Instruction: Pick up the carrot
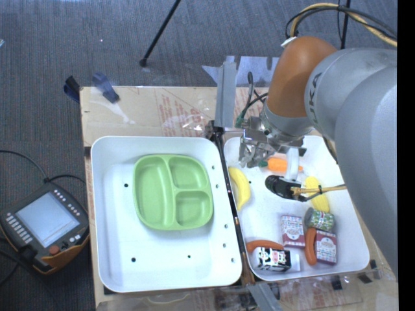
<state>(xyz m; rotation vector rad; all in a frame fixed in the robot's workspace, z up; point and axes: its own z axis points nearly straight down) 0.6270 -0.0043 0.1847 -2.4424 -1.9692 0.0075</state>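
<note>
The carrot (278, 164), a short orange piece, lies near the back of the right bin (353, 229). It is partly hidden by the wrist hardware. My gripper (253, 155) hangs low over the bin's back left corner, just left of the carrot and above the far tip of a banana (240, 185). Nothing is visibly held.
Several items fill the right bin: a corn cob (316, 194), a green can (321, 220), two red boxes (292, 230), two sausages (263, 245) and a black-and-white carton (272, 259). The left bin (113, 251) holds a green divided plate (173, 192). A teach pendant (44, 227) lies on the floor at the left.
</note>
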